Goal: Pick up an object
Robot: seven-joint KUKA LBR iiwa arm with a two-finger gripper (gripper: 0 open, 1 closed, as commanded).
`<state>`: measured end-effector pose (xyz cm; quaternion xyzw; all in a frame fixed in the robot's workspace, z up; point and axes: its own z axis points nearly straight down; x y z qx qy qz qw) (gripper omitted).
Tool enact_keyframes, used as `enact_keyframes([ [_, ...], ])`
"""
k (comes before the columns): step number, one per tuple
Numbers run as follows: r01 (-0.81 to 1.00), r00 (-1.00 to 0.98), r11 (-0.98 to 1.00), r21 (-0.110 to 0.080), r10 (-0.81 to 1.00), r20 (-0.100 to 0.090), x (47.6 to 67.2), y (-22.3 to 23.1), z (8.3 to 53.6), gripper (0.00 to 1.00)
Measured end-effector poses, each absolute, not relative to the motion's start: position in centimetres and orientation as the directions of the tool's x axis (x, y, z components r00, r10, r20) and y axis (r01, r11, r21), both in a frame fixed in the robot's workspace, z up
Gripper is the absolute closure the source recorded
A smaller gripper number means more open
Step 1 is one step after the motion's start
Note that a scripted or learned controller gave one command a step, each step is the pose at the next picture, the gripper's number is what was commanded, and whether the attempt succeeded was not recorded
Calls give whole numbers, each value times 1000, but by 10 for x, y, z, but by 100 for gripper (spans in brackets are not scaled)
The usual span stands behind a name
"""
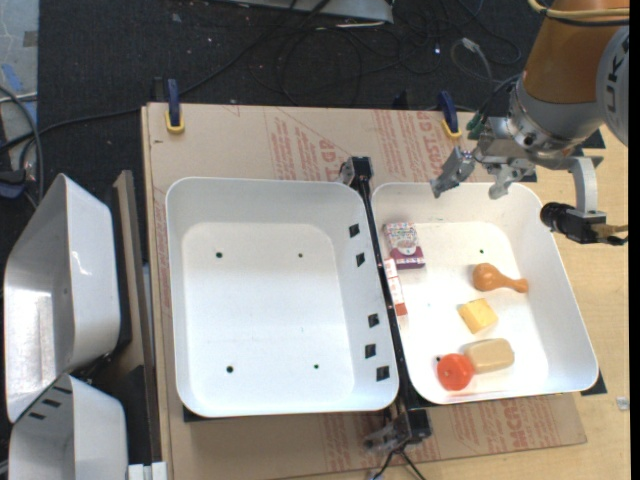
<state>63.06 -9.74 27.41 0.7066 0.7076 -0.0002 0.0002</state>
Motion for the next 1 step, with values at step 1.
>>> enact_keyframes([
  [1,1000,5,-5,-4,1000,-2,587,-108,86,0],
])
